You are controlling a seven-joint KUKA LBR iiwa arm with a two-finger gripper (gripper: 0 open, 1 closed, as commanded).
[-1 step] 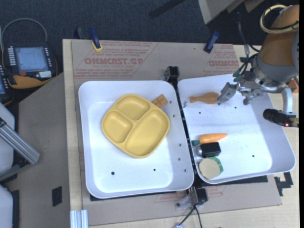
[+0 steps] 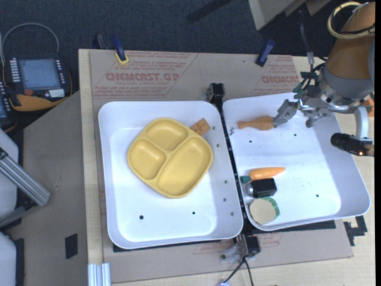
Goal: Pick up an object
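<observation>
While hovering over right bin (image 2: 351, 204), far end:
gripper (image 2: 296, 114): fingers spread apart, nothing between them
drumstick toy (image 2: 256, 123): just left of gripper, lying flat
carrot (image 2: 267, 173), black block (image 2: 262, 187), round lid (image 2: 263, 210): near corner, clustered
left bin (image 2: 119, 219): yellow divided plate (image 2: 171, 157), small brown block (image 2: 200, 126) at its edge

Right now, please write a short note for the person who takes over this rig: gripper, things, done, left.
Gripper: open, holding nothing, low over the back of the right bin.
Right bin: brown drumstick beside the gripper; carrot, black block and round lid near its front left corner.
Left bin: yellow divided plate, small brown block at the plate's back edge.
Done: nothing picked.
Left: grasp and lift one thing.
</observation>
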